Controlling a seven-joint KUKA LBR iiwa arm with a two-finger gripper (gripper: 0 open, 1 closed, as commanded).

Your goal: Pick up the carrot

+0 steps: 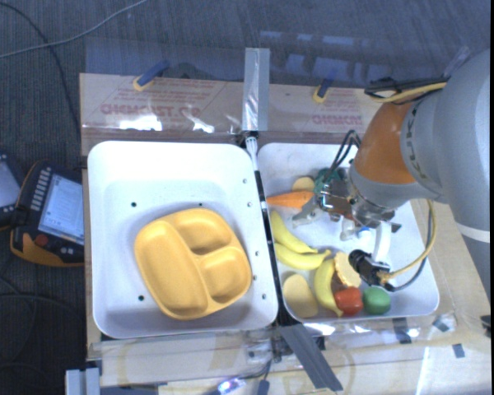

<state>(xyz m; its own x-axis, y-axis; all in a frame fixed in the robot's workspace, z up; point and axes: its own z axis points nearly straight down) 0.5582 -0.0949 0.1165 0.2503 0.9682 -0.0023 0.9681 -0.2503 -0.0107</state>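
The orange carrot (286, 200) lies near the left wall of the right bin (424, 299), pointing left. My gripper (328, 222) hangs over the middle of this bin, just right of the carrot's thick end. Its two fingers are spread open, one finger (307, 215) close under the carrot's right end. Nothing is between them. The carrot is not held.
Below the carrot lie two bananas (295, 247), a pale round fruit (298, 292), a red fruit (350, 300) and a green one (377, 300). A cable loops at the gripper's right. The left bin (115, 171) holds a yellow divided plate (193, 262). A teach pendant (49, 216) sits far left.
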